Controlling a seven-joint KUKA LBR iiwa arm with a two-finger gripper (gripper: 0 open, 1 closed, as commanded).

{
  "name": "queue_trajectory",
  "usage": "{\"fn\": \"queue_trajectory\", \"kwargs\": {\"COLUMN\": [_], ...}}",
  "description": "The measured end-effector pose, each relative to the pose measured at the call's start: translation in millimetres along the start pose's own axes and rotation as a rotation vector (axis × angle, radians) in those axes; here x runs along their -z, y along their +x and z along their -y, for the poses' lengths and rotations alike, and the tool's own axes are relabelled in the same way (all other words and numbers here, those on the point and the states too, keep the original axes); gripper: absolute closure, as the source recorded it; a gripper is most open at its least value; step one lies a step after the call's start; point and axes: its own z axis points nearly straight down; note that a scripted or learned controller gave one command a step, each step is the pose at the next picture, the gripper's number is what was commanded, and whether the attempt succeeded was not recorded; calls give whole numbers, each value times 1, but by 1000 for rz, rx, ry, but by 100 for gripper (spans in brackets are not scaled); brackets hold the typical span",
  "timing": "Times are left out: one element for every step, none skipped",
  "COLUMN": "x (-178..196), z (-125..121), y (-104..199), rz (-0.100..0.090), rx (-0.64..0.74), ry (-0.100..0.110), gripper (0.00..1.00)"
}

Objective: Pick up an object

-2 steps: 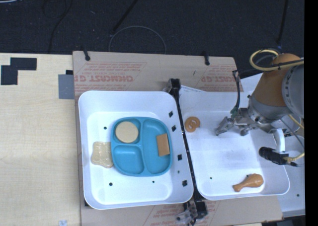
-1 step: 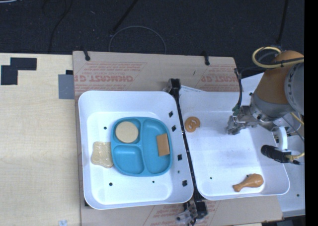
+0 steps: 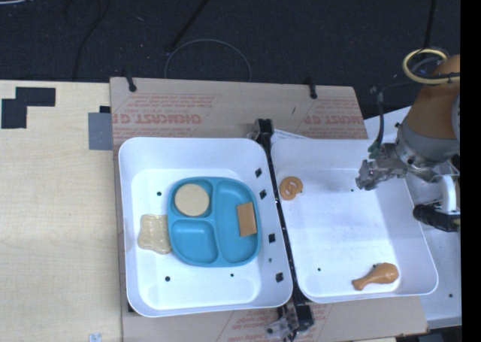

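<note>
Right bin (image 3: 338, 258) mostly bare; claw (image 3: 368, 177) near its right rim.

even bright overhead light, soft shadows, slight blur

The gripper (image 3: 370, 175) hovers over the right bin (image 3: 338, 258) near its upper right edge. A pretzel (image 3: 291, 187) lies to its left; a drumstick (image 3: 376, 276) lies well below it.
</note>
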Motion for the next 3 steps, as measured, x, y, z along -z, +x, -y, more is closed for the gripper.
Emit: {"fn": "queue_trajectory", "kwargs": {"x": [63, 93, 101], "z": [-2, -3, 8], "y": [-4, -5, 47], "rz": [0, -1, -3], "rx": [5, 5, 7], "ry": [0, 1, 6], "gripper": [100, 100, 100]}}
